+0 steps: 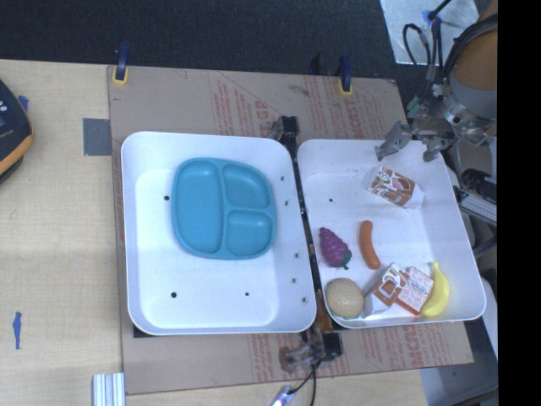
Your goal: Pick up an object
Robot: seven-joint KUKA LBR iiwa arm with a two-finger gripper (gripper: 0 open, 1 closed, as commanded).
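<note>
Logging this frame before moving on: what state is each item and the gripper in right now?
gripper: open, at the right bin's far edge, holding nothing
blue plate: flat in left bin
snack packet: lying loose
sausage: lying flat
grapes: resting
potato: resting
carton: lying on its side
banana: against the rim

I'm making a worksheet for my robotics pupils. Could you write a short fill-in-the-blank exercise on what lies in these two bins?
1. The blue divided plate lies in the ____ bin.
2. The hot dog lies between the bunch of grapes and the ____.
3. The gripper is over the right bin's ____ edge.

Missing words: left; banana; far
</note>
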